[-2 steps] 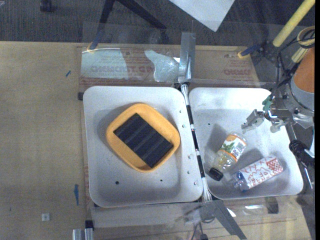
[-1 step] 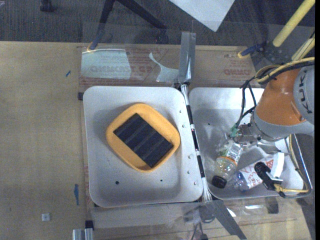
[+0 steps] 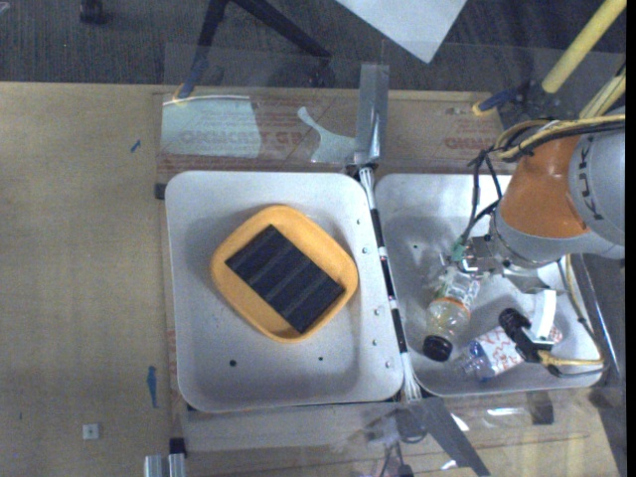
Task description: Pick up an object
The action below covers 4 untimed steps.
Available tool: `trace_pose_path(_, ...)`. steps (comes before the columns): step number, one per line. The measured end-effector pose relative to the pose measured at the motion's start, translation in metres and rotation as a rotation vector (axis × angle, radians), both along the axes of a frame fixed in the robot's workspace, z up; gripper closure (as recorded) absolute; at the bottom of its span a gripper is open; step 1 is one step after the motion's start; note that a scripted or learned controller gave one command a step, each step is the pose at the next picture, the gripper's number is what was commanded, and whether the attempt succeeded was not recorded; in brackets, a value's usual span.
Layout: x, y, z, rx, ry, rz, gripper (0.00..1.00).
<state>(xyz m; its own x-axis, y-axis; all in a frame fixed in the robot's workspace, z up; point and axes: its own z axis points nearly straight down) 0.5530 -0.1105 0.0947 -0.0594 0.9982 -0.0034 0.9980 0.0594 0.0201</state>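
Camera view, one entry per item. Bench [image 3: 70, 266]: pale wood top, bearing two shallow white bins set side by side and touching along their inner edges. Left bin [image 3: 189, 366]: holds one yellow tray [image 3: 285, 281], rounded at the corners, turned at a slant, with a black ridged panel set in its top face; it lies near the bin's middle, apart from every wall. Right bin [image 3: 417, 207]: holds two loose items. First, a small clear bottle [image 3: 449, 311] lying on its side, amber liquid inside, black cap pointing toward the bin's near wall. Second, a crumpled wrapper [image 3: 489, 356] with red and blue print, just beside the bottle's cap end, close to the near wall. Arm [image 3: 556, 202]: grey with an orange band, reaching in over the right bin from the right. Gripper [image 3: 467, 258]: poised directly over the bottle's base end, very near or touching it; contact cannot be told, nor whether the claw is open or closed. Nothing is seen gripped.
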Motion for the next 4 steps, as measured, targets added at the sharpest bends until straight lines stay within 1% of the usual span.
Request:
trace_pose_path(1, 0.022, 0.014, 0.0, -0.004, -0.003, 0.018, 0.0)
trace_pose_path(2, 0.074, 0.013, 0.0, -0.003, 0.001, 0.09, 0.0)
trace_pose_path(3, 0.075, 0.011, 0.011, -0.005, -0.004, 0.089, 1.0)
trace_pose_path(4, 0.114, 0.044, 0.09, -0.003, 0.017, 0.3, 1.0)
